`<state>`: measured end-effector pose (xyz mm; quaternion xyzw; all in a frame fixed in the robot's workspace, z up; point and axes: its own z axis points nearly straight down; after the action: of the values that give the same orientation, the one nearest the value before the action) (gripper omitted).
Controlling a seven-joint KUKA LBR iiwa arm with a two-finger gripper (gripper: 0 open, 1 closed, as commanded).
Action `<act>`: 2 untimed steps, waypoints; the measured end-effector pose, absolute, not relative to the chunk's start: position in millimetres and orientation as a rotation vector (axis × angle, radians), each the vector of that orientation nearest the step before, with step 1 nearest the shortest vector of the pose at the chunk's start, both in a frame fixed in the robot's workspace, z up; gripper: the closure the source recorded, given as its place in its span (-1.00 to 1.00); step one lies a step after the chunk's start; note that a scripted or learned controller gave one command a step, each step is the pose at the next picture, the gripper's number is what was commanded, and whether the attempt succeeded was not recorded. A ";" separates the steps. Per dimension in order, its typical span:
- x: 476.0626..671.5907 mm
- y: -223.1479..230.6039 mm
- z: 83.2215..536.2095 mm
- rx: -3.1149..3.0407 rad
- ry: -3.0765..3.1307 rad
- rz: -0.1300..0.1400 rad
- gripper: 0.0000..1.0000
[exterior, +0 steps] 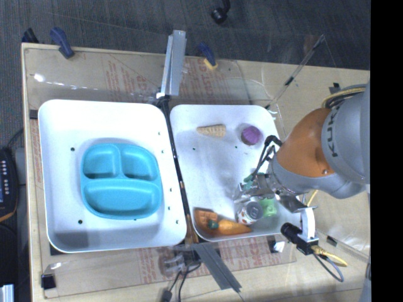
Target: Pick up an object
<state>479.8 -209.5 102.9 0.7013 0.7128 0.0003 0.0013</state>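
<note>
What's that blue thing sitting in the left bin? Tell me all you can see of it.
The blue tray looks like a smooth plastic divided plate, light turquoise, with rounded corners. It has three wells: two smaller ones on the far side, one long one nearer. It lies flat, right side up, mid-floor in the left bin, touching nothing else.

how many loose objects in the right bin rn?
4 visible: tan cone-like piece and purple round item near the far wall, carrot at the near wall, a can-like object under the gripper. The arm may hide more.
</note>
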 end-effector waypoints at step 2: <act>481.5 -208.9 112.9 2.193 2.243 0.000 1.00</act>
<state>481.5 -208.9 112.9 0.6990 0.7151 0.0001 0.0024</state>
